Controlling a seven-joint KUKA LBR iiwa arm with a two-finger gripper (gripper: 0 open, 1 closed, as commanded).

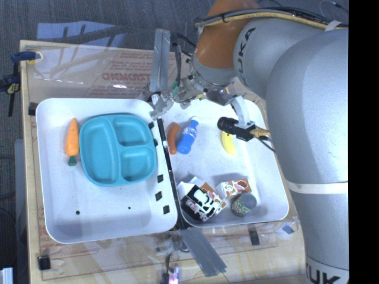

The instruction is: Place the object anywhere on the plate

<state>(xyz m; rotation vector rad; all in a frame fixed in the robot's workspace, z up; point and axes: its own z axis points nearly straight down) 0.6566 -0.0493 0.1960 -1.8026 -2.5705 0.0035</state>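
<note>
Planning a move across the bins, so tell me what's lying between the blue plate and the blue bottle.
In the camera view, the bins' meeting walls and an orange sausage-like item lie between the blue plate and the blue bottle.

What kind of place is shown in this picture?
Probably a robot test bench in a lab: a KUKA arm reaches over two white bins holding a blue plate and toy food like a carrot.

a wooden bench (89, 61) with red printed lettering runs across the upper middle of the frame (under a clear, glary sheet). grey carpet (89, 5) shows at top. a blue clamp (23, 56) grips the bench's upper left corner.
</note>
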